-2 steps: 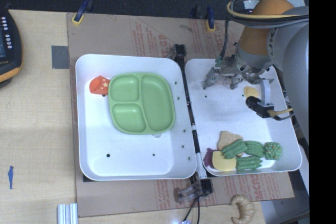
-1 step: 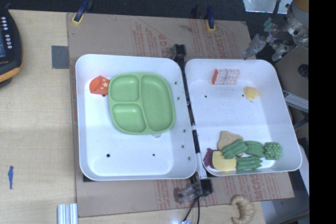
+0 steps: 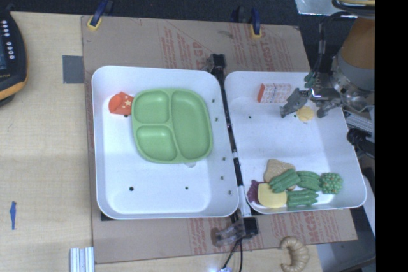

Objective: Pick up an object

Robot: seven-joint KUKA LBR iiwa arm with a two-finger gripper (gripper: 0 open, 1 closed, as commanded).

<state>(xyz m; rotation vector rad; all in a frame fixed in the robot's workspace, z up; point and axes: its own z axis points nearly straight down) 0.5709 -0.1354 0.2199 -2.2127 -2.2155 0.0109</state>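
2 bins (image 3: 102,137) | gripper (image 3: 307,104) at upper right of frame, fingers spread wide, holding nothing | yellow piece (image 3: 306,114) lay just beneath it, likely the target | red box (image 3: 274,93) close by to its left | toy food (image 3: 296,185) heaped lower right, untouched

The red object (image 3: 120,103) is partly tucked behind the green plate (image 3: 172,125), perhaps a toy.

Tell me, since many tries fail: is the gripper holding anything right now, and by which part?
Nothing is held. The gripper hangs open over the right bin, with a small yellow piece lying just beside its fingertips, not between them.
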